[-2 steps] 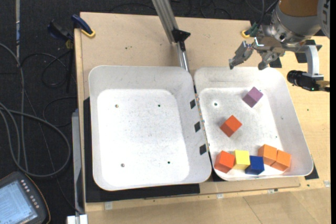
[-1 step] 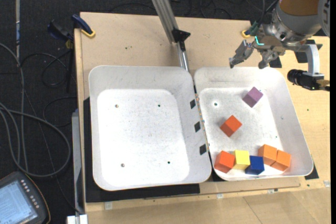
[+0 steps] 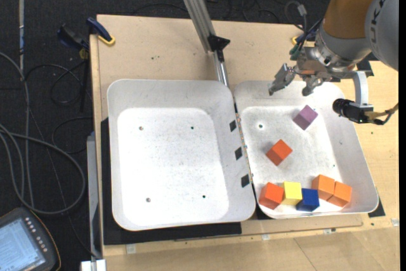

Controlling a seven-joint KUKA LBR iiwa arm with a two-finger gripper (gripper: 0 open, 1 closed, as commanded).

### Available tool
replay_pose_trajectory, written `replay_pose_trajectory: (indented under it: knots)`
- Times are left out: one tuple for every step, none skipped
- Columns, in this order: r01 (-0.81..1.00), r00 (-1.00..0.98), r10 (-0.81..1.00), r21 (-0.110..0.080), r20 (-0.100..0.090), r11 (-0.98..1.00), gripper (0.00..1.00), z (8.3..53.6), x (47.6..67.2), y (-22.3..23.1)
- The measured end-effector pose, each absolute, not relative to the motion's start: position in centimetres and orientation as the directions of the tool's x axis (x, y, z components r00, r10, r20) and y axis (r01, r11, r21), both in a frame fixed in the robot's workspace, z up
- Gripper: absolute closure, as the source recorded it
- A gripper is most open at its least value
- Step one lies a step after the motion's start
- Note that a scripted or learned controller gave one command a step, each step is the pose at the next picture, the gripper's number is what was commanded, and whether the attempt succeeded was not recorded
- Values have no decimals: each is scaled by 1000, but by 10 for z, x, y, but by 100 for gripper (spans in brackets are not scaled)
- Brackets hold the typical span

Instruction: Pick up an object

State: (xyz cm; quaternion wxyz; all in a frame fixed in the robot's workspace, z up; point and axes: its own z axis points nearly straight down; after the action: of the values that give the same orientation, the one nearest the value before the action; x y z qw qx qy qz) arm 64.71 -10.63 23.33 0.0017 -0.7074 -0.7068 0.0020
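Your small purple cube (image 3: 306, 117) lies loose near the far edge of the right white bin (image 3: 355, 155), toward the tabletop's (image 3: 158, 47) far right corner. Your pincer (image 3: 295, 80) hovers just beyond it, spread open, empty. Approach step, I'd say: next, descend squarely over it.

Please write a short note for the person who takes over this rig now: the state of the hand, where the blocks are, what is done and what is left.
Hand: open, holding nothing, above the far edge of the right bin.
Blocks, all in the right bin: purple block nearest the hand; one orange block alone in the middle; along the near wall a row of orange block, yellow block, blue block and two more orange blocks.
Done: nothing picked up yet.
Left: lower onto one block, close, lift. The purple block looks the easiest, as it stands apart and close.
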Motion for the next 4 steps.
replay_pose_trajectory:
  knots:
    - [1000, 1, 1000, -5, 0, -1, 0, 189, 642, -105]
    - [1000, 2, 1000, -5, 0, -2, 0, 140, 635, -112]
    - [1000, 1, 1000, 3, -1, -1, 100, 154, 637, -112]
    - [1000, -3, 1000, 6, -1, 3, 100, 200, 637, -104]
